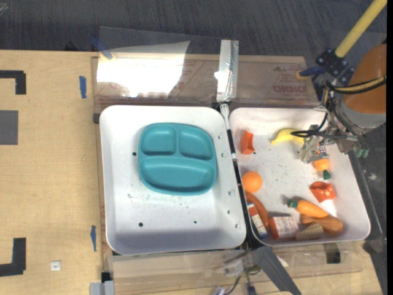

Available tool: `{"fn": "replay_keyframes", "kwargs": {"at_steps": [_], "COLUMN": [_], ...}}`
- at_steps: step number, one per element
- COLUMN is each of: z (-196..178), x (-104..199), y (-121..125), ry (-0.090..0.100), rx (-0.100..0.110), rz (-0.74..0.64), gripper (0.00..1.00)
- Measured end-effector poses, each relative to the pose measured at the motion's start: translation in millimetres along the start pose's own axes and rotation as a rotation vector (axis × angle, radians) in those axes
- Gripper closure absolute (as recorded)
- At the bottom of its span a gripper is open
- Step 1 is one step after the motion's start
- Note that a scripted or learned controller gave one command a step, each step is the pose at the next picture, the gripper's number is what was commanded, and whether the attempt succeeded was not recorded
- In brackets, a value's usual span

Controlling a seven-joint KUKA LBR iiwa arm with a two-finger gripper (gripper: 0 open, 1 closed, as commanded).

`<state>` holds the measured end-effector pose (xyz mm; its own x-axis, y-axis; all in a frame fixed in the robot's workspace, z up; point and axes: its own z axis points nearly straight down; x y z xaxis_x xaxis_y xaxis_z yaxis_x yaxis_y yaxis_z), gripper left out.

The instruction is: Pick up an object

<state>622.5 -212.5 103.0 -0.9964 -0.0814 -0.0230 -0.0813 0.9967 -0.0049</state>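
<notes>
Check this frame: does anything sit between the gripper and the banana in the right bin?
Nothing visible does. The gripper hangs just right of the banana, with bare bin floor between them. The small orange piece lies below the gripper, off that line.

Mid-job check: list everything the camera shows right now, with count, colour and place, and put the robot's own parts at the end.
Left bin: 1, white, left half of the bench.
Right bin: 1, white, beside the left bin.
Divided plate: 1, teal, middle of the left bin.
Banana: 1, yellow, upper part of the right bin.
Cup: 1, orange, upper left of the right bin.
Orange: 1, orange, left side of the right bin.
Carrot: 1, orange with green top, lower right bin.
Strawberry: 1, red, right side of the right bin.
Arm: 1, grey with orange band, right edge.
Gripper: 1, over the right bin's upper right.
</notes>
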Motion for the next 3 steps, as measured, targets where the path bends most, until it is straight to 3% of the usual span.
{"fn": "replay_keyframes", "kwargs": {"at_steps": [1, 2, 3], "z": [0.9, 14.7, -0.4], "x": [0.4, 18.9, 14.1], "y": [0.2, -1.6, -2.1], "ry": [0.002, 0.015, 0.000], "rx": [-0.001, -0.003, 0.001], "rz": [0.000, 0.134, 0.134], "gripper": [0.00, 0.00, 1.00]}}
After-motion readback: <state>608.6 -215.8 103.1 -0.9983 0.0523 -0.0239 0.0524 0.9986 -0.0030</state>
